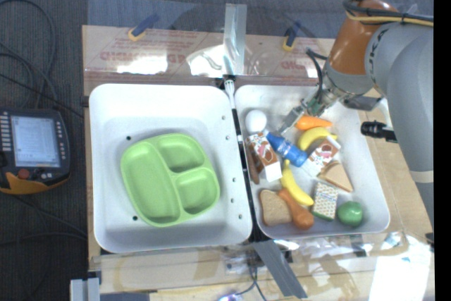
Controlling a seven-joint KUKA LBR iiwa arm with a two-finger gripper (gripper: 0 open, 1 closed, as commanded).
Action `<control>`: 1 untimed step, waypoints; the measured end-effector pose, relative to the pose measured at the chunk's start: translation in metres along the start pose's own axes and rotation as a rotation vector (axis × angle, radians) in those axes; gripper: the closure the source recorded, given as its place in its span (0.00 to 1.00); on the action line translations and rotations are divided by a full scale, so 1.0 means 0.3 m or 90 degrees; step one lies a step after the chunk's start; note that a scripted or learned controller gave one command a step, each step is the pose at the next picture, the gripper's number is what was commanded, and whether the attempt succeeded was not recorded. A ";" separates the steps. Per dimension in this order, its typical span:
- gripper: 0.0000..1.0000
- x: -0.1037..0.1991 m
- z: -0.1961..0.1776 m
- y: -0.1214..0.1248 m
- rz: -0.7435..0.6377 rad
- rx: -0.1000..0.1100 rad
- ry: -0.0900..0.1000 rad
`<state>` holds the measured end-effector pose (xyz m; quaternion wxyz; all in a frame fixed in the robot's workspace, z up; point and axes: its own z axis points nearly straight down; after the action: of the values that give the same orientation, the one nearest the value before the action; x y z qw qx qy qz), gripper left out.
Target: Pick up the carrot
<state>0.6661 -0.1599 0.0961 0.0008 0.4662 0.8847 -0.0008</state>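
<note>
The carrot point(299, 213), an orange tapered piece, lies near the front of the right bin point(377, 183), between a bread slice point(273, 208) and a checkered cracker point(325, 201). My gripper point(304, 111) hangs low over the back of that bin, well behind the carrot and apart from it. Its tip sits just above a second, smaller orange piece point(313, 123) that rests on a yellow banana point(313, 138). I see nothing held in the gripper.
The right bin is crowded: a white egg point(255, 120), a blue bottle point(285, 149), a brown-and-white carton point(263, 155), another banana point(294, 187), a toast wedge point(338, 177) and a green ball point(350, 212). A green divided plate point(169, 180) lies in the left bin point(113, 123).
</note>
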 end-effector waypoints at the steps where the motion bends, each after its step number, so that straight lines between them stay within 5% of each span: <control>1: 1.00 0.002 -0.031 0.004 -0.002 0.000 -0.003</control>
<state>0.6669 -0.1588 0.1055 0.0029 0.4649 0.8854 -0.0023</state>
